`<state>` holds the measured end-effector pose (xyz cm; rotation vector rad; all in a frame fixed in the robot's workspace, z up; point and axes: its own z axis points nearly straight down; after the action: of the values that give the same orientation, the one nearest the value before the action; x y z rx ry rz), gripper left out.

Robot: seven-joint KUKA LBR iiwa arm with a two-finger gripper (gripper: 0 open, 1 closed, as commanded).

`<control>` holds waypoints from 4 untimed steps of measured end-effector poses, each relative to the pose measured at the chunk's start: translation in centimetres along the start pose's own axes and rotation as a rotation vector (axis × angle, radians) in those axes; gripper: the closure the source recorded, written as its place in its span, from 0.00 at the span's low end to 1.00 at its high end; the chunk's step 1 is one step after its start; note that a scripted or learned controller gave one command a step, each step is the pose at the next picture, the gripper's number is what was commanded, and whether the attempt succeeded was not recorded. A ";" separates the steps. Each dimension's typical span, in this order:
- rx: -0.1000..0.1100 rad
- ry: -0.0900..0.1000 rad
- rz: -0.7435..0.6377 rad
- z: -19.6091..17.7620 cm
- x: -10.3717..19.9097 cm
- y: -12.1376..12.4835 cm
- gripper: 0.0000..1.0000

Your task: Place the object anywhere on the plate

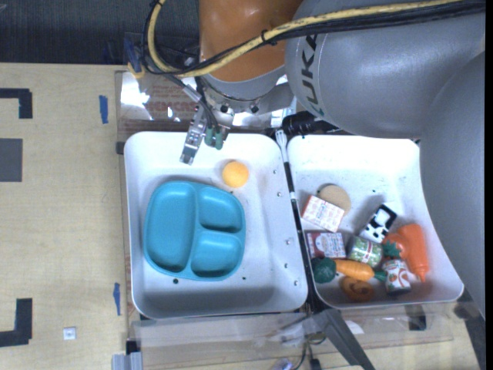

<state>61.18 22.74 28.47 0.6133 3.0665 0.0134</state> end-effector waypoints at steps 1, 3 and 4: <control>-0.005 -0.006 -0.001 -1.1 -0.1 0.1 1.00; 0.001 -0.001 -0.047 -10.8 -0.3 0.2 1.00; -0.004 -0.008 -0.049 -11.9 -0.4 0.4 1.00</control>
<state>61.47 22.90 40.41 0.5362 3.0716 0.0159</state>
